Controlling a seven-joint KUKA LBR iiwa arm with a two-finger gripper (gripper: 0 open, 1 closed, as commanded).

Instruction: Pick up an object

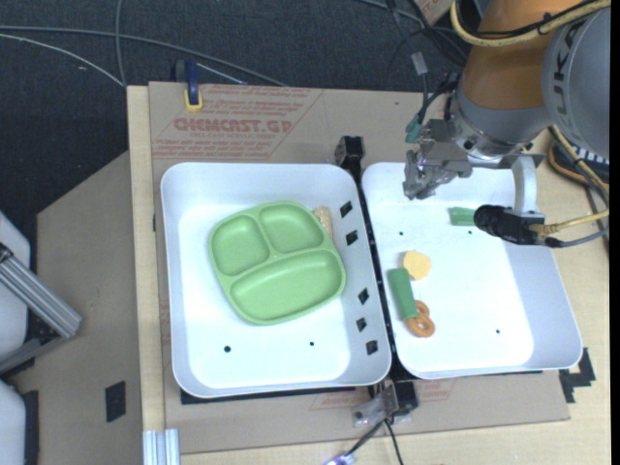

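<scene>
From my remote station I record the left bin (184, 260) holding a light green divided plate (277, 261), lying flat near the middle with its two small compartments toward the far side; a small tan item (323, 223) shows just past the plate's far right edge, too hidden for me to identify. A row of black clips (355, 260) runs down the seam where the two bins meet. In the right bin (523, 318), toward its left half, I note a green stick-shaped piece (400, 293), a small yellow piece (417, 264) just beyond it, and an orange-brown ring-shaped piece (420, 323) touching the stick's near end. A small green block (460, 217) lies farther back, beside a black fitting on the arm. The gripper (420, 184) hangs over the far left corner of the right bin, well apart from these pieces; I see nothing between its fingers, and I cannot tell how far apart they stand.
</scene>
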